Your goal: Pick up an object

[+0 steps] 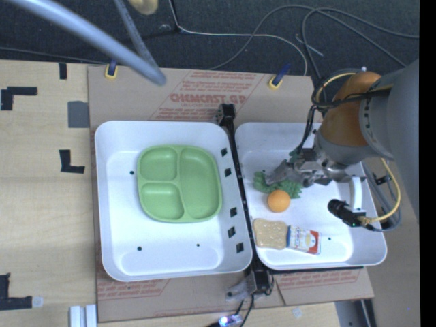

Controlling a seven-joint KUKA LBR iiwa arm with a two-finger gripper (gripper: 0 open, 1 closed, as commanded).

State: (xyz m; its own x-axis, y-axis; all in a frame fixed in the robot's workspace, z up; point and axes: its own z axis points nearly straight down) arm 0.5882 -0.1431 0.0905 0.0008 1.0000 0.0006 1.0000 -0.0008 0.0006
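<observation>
Camera view looks down at a slant on two shallow white bins set side by side on a cardboard-covered bench. The left bin [112,203] carries a green divided plate [180,183], lying flat near its centre. The right bin [368,251] holds the loose things that could be picked: a green leafy toy [267,181], an orange ball [278,201] just beside it at about five o'clock, and toward six o'clock a tan slice [270,233] touching a small packet [304,239].

The arm [354,118] reaches in from three o'clock and bends down over the right bin, presumably because every candidate lies there. Its gripper [291,174] sits low at the leafy toy's three o'clock edge, with the ball just below it.

How far the gripper is spread cannot be told; its metal tip overlaps the green leaves and the gap is not readable. Nothing is visibly clamped in it. It appears to touch or crowd the leafy toy, which rests on the bin floor, so no object is lifted yet.
</observation>
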